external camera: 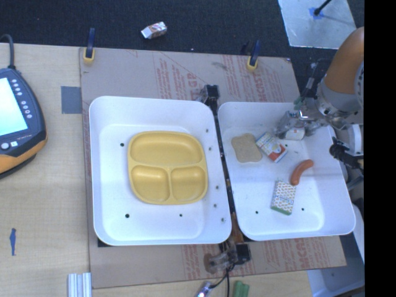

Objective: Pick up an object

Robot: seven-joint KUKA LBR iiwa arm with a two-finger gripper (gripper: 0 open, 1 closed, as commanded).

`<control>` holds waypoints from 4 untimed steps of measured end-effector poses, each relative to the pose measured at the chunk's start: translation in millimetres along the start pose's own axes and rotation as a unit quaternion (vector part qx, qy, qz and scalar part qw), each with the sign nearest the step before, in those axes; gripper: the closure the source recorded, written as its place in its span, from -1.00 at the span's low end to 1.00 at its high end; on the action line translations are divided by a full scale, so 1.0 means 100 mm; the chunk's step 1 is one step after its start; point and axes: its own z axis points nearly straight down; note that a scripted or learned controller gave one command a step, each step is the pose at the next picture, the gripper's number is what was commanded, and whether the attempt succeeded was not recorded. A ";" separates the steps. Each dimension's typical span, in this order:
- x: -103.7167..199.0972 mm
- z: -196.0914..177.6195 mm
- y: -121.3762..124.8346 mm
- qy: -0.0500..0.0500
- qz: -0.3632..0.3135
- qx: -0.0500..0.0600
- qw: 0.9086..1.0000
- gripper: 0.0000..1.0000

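The right bin (322, 224) holds a tan bread slice (247, 148), a small red-and-white carton (271, 147), an orange-red sausage (301, 171) and a patterned green-white box (283, 197). My gripper (292, 129) hangs low over the bin's upper right part, just right of the carton and above the sausage. A small white piece sits at its tip; I cannot make out what it is.
The left bin (105, 166) carries a yellow three-compartment tray (167, 166). A teach pendant (15, 119) lies on the bench at far left. Clamps (252, 54) pin the cardboard sheet at the back. A wrapper (154, 30) lies on the dark floor beyond.
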 end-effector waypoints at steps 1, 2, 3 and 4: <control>0.16 0.09 -1.27 -0.001 0.001 -0.006 1.000 -1.00; 0.15 0.00 -1.27 -0.002 -0.002 -0.003 1.000 1.00; 0.08 0.13 -1.33 0.000 0.000 -0.001 1.000 1.00; 0.13 0.13 -1.18 0.000 0.001 -0.002 1.000 1.00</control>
